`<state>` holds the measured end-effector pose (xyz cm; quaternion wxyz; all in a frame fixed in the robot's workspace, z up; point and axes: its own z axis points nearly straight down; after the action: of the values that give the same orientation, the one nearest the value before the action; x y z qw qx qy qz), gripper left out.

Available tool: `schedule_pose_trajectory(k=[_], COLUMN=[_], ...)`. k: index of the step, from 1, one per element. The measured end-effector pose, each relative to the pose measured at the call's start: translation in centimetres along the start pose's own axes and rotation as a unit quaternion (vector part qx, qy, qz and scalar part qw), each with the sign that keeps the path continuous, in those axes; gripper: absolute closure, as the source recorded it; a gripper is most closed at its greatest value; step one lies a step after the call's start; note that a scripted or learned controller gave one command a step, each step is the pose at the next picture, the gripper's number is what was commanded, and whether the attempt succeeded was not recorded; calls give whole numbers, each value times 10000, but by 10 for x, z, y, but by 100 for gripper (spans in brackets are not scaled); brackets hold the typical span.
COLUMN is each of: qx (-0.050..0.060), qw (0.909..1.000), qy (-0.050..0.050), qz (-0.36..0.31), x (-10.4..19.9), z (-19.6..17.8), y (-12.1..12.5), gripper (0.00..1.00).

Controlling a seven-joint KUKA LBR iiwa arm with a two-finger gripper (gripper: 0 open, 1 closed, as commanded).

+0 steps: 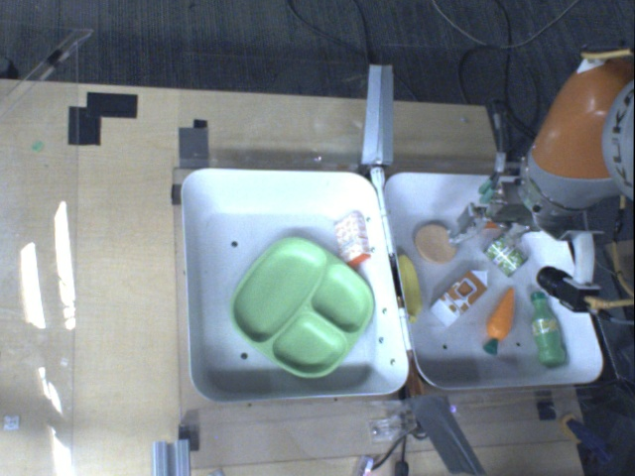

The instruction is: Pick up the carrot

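Observation:
The carrot [500, 316], orange with a green stub at its lower end, lies tilted in the right bin [466, 365], near the front right. My gripper [492, 220] hangs over the back of that bin, above and slightly left of the carrot and well apart from it. A small green can [506, 256] sits just below the gripper, between it and the carrot.
Around the carrot in the right bin lie a green bottle [546, 331], a white and brown box [460, 297], a tan round disc [434, 243] and a yellow item [408, 285] at the left wall. The left bin [213, 266] holds a green divided plate [304, 305] and a small white and red packet [352, 238].

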<state>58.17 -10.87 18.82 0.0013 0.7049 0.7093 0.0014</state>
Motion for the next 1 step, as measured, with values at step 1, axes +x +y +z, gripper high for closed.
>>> schedule_pose_trajectory(k=[1], qx=[-3], qw=[9921], qy=[-3], qz=[-1257], x=[-65], z=[78], y=[-83], gripper=[0])
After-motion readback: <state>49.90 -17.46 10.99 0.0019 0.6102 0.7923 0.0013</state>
